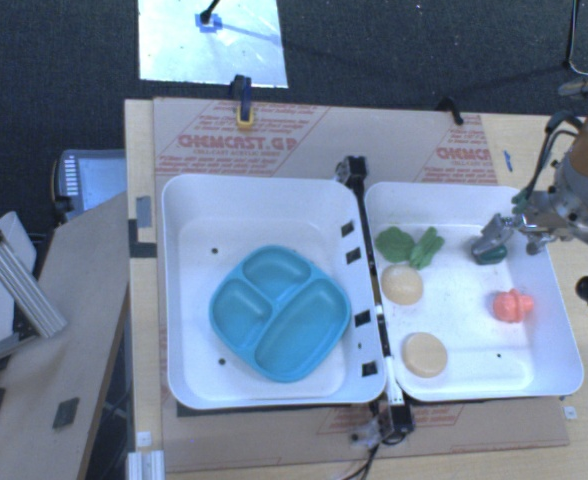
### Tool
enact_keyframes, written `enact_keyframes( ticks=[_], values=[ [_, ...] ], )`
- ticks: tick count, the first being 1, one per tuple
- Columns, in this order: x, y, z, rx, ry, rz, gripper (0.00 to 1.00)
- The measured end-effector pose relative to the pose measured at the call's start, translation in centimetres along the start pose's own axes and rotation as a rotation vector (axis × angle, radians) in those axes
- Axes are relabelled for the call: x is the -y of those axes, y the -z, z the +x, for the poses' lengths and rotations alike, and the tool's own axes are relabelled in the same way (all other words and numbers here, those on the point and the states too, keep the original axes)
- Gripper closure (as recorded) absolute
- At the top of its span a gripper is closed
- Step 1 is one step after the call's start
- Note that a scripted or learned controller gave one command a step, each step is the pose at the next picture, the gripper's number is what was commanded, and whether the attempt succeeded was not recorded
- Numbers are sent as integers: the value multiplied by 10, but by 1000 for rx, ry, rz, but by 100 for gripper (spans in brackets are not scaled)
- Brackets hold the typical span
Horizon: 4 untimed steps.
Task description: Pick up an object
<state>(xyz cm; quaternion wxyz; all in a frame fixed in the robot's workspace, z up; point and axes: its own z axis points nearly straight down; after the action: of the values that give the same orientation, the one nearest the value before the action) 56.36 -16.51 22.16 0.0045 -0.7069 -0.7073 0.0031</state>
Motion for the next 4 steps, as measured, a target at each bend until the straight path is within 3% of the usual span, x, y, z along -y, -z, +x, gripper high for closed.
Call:
enact_keyframes(
  ticks=[1, 4],
  values=[
    [-3, 7, 0, 2, 3, -12, 0],
    [-5, -139, 7, 2, 1, -10, 0]
  ],
)
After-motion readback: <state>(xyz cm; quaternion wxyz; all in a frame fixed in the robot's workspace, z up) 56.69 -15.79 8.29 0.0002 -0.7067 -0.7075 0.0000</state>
